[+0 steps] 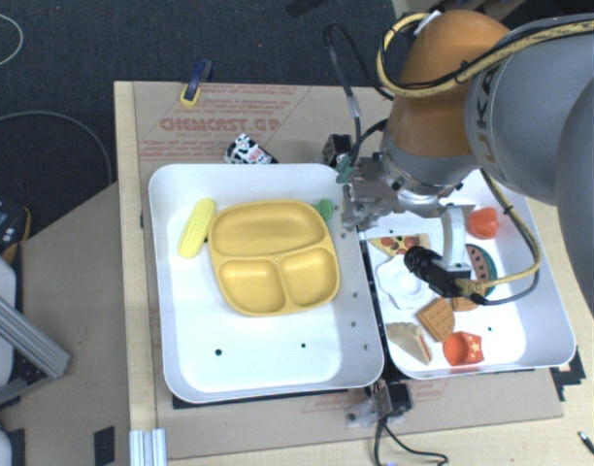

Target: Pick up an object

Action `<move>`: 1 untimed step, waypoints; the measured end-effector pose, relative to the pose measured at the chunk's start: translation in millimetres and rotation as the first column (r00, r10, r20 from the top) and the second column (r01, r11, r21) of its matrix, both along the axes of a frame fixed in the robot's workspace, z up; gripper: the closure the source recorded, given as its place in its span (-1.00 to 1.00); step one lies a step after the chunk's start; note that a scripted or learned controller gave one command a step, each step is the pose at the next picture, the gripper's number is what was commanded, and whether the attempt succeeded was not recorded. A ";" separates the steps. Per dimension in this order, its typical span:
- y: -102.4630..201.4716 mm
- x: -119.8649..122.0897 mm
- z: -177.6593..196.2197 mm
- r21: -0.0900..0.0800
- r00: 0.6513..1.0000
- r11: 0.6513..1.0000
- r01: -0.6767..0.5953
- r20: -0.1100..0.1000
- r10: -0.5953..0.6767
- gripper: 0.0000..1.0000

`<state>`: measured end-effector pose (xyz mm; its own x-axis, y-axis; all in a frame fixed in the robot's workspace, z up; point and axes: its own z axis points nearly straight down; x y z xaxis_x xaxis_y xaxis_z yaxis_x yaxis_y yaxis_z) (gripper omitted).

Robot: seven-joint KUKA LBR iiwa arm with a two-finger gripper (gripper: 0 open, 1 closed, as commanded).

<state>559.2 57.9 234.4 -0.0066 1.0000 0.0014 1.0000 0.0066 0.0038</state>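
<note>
My gripper (358, 200) hangs low over the divide between the two bins, at the far end of the right bin (547, 330). Just left of it a small green piece (324, 207) peeks out behind the yellow divided plate (268, 255) in the left bin (171, 309). A yellow corn cob (195, 226) lies left of the plate. Toy foods lie in the right bin: a pizza slice (399, 245) just below the gripper, a white egg (399, 282), a cracker (436, 318), a sandwich wedge (409, 341), a red piece (462, 348), a watermelon slice (481, 265) and an orange tomato (483, 222).
The arm's bulky grey and orange wrist (443, 76) covers the far part of the right bin. A black-and-white toy (248, 150) and a blue-and-yellow tool (193, 83) lie on the board behind the left bin.
</note>
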 end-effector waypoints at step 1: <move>14.2 8.4 -15.3 -0.002 1.000 1.000 0.004 -0.004 -0.004 1.00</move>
